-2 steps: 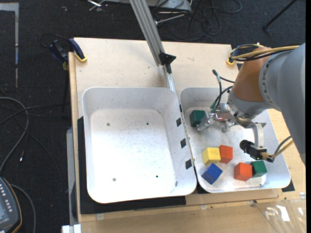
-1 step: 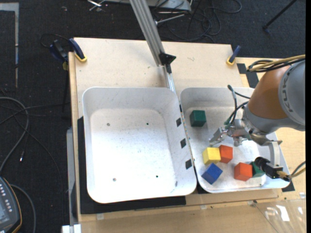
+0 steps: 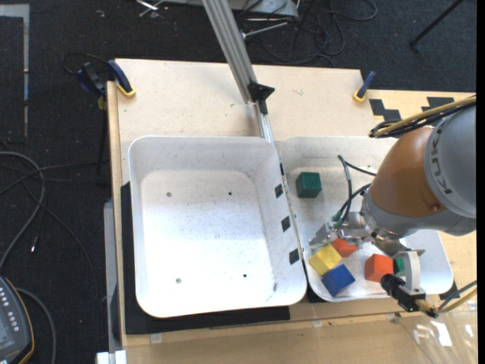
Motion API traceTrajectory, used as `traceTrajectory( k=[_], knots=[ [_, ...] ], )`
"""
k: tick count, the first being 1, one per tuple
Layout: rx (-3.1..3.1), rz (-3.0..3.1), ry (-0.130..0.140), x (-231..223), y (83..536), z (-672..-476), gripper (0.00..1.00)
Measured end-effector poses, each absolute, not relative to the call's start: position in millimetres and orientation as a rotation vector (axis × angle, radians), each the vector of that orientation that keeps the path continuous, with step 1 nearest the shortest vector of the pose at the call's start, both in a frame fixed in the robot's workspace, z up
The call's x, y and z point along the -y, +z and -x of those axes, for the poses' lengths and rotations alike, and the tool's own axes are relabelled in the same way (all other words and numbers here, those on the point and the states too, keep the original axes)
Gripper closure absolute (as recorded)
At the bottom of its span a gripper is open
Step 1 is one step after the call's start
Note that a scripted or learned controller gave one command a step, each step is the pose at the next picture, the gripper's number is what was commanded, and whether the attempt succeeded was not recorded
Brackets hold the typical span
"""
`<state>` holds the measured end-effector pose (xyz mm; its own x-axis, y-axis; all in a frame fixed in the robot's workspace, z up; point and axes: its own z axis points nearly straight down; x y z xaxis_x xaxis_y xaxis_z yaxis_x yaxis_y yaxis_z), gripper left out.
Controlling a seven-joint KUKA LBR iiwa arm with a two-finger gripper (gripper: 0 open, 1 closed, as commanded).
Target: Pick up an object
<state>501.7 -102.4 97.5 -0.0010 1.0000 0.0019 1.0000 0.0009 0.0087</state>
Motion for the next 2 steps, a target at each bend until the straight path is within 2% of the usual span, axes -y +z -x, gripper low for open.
traceTrajectory(
  k=[1, 2],
  knots=[
    [-2.217, -2.215, 0.013, 103.7, 107.1, -503.0, 1.00],
    [-2.230, -2.206, 0.012, 19.0, 199.6, -519.6, 1.00]
  ],
)
